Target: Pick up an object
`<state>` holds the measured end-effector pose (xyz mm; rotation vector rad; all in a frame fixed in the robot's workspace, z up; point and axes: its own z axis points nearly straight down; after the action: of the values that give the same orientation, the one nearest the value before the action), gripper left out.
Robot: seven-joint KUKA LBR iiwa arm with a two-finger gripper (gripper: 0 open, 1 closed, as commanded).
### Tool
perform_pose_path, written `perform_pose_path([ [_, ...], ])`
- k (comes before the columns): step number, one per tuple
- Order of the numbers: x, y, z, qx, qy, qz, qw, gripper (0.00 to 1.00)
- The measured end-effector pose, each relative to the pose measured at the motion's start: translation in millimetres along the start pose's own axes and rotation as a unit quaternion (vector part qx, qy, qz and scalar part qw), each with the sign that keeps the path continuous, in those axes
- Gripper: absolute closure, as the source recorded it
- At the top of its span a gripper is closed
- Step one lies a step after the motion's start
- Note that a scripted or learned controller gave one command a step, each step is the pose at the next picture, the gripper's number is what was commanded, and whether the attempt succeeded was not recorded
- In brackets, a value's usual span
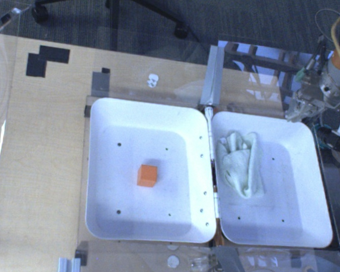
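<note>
A small orange block (147,176) sits flat near the middle of the left bin (105,120). Its sides look equal, with no long way. A white cloth (240,163) lies in the right bin (307,199), running twelve to six. The pincer (296,111) hangs at two o'clock, holding nothing.

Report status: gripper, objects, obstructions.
Gripper above right bin's far rim, nothing between fingers seen. Orange cube in left bin; white cloth in right bin. Nothing over either.
</note>
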<state>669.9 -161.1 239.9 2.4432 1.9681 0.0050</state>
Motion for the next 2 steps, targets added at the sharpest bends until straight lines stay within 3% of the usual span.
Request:
perform_pose_path([
  [1, 0.5, -0.2, -12.9, 0.000, 0.000, 0.045, 0.9990, 1.00],
  [2, -8.5, 1.5, 12.9, 0.001, 0.000, 0.122, 0.9926, 1.00],
])
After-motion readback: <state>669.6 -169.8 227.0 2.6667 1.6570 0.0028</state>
